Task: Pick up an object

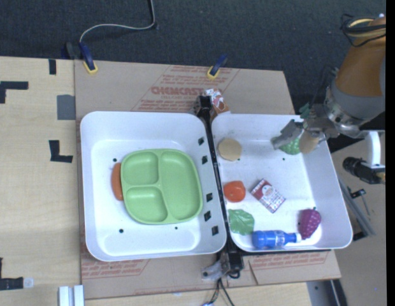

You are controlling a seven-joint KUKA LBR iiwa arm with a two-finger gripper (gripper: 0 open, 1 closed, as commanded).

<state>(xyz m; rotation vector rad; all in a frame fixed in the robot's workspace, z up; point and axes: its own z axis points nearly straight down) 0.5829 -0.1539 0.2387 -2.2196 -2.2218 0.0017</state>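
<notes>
Near edge of the right bin [341, 231]: blue bottle [274, 238] lying on its side along the bottom wall, purple grape bunch [309, 221] just right of it, green leafy item [241, 221] to its left by the divider.

Middle of right bin: red-and-white carton [268, 195], tilted; orange-red round item [234, 191] just left of it. Further up, tan round item [230, 149] near the divider.

Left bin [95, 171]: green sectioned plate [162, 185] at centre, orange item [116, 181] partly tucked under its left edge.

Upper right of frame: gripper [293, 139] over the right bin's upper right corner, fingers closed around a small green object [292, 146], which shows between them. Whether it is clear of the bin floor: cannot tell.

Beyond the bins, a small red-and-white item [214, 99] sits on the cardboard [172, 91] at the top of the divider.
</notes>
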